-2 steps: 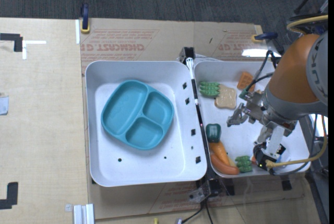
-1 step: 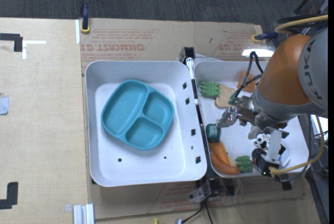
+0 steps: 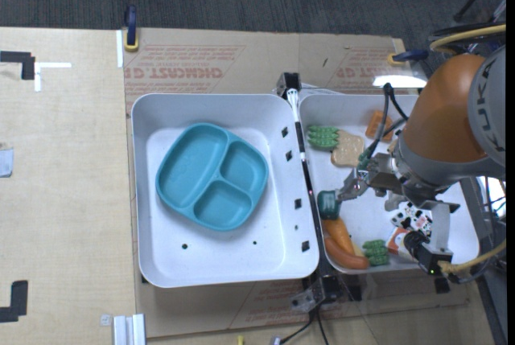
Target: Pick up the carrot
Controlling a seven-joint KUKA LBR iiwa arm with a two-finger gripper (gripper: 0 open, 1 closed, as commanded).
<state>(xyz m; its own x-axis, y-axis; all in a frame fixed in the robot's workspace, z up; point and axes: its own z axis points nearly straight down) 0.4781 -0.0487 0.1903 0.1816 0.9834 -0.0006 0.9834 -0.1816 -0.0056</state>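
Hand above tapered orange carrot

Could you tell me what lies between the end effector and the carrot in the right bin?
In the camera view, a small dark green item sits between the end effector and the carrot.

The blue divided plate lies in the left bin. Right of that bin, the gripper hangs just above the carrot, a green toy between them.
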